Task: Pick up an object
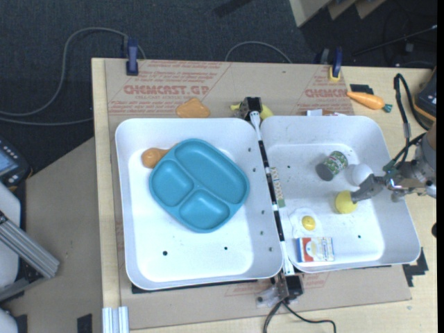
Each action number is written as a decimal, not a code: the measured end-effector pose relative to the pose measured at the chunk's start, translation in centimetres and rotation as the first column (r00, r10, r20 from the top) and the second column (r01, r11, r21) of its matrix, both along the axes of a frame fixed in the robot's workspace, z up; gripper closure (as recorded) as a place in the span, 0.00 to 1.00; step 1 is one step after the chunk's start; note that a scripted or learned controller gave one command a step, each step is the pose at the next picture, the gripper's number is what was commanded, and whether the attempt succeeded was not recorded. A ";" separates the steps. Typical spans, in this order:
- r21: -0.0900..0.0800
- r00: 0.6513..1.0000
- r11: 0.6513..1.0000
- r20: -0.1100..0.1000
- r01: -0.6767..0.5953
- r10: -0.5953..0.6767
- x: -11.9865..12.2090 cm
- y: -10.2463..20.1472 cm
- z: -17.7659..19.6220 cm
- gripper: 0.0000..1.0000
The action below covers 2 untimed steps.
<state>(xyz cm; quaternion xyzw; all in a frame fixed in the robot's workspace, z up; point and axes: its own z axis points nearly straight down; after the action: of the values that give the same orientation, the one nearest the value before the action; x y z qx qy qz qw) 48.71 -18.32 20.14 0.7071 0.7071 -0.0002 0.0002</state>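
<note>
Two shallow white bins sit side by side on a bench. The right bin (388, 245) is the landmark here. Inside it, near its middle, lies a small yellow ball (344, 202). The gripper (361, 191) reaches in over the bin's right wall and sits just beside the ball, possibly touching it; whether it is open or closed cannot be told. Up from the ball lies a green-labelled can (332, 165) on its side. Toward the bin's near edge lies a small carton (316, 248). In the left bin (149, 255) rests a blue divided plate (198, 184).
</note>
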 end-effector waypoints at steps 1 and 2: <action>0.000 1.000 1.000 0.003 -0.002 0.002 5.5 -2.1 -12.0 0.00; -0.001 1.000 1.000 0.003 0.000 0.000 5.3 -2.1 -10.6 1.00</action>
<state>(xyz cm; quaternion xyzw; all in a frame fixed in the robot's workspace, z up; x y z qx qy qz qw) 53.98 -20.41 9.50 0.7070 0.7072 0.0004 0.0016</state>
